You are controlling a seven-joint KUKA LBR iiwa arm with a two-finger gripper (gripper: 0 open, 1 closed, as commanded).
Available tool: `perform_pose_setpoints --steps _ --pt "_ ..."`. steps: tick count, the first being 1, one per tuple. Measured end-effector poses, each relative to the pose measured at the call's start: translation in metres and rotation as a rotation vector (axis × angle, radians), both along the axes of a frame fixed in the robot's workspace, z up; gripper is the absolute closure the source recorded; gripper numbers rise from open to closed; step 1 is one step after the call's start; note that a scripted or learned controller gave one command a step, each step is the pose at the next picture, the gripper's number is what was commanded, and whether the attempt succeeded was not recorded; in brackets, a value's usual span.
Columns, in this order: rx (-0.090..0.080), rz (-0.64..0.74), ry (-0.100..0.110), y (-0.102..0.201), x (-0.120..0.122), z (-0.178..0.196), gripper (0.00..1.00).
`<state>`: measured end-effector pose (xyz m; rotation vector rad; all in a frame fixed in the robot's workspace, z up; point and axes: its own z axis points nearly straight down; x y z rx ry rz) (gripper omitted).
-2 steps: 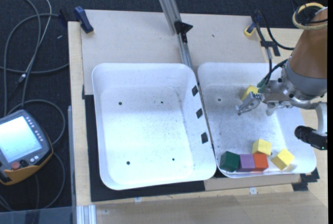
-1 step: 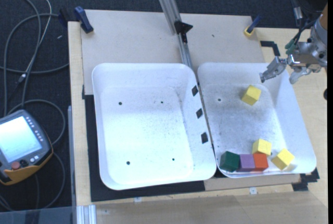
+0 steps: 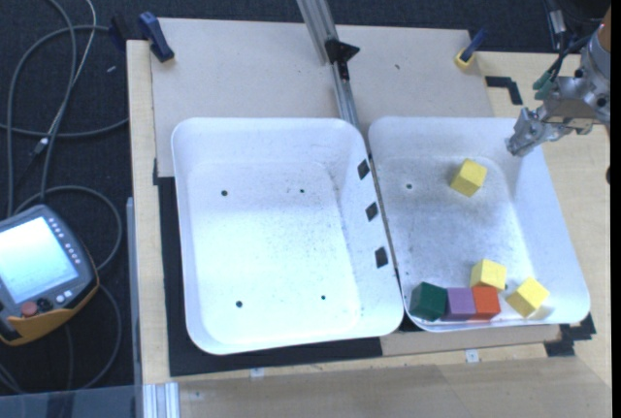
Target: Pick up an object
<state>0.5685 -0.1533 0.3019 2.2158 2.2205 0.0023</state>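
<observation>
Dark carpet beneath wooden bench

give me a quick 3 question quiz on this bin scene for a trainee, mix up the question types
1. True or false: all the blocks lie in the right bin, on the side the arm reaches in from.
2. Multiple choice: which block sits alone, apart from the cluster at the near edge? A) green block B) the yellow block in the upper half C) orange block
3. Fill in: between the green and orange blocks sits a ___ block.

Key
1. True. The left bin shows bare floor with dark specks.
2. B. The end effector is over the bin's far right rim, nearest this block.
3. Purple.
</observation>
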Motion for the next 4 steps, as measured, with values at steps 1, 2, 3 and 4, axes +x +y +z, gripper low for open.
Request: perform_pose_setpoints --steps 1,2,3,4 --pt "0.0 -0.001 0.002 0.0 0.0 -0.001 0.0" --pt "0.004 -0.003 0.012 -0.032 0.029 -0.153 0.0" --pt "-0.001 0.002 -0.007 -0.018 0.052 -0.045 0.0" --pt "0.005 -0.003 0.013 -0.043 0.046 -0.207 0.0"
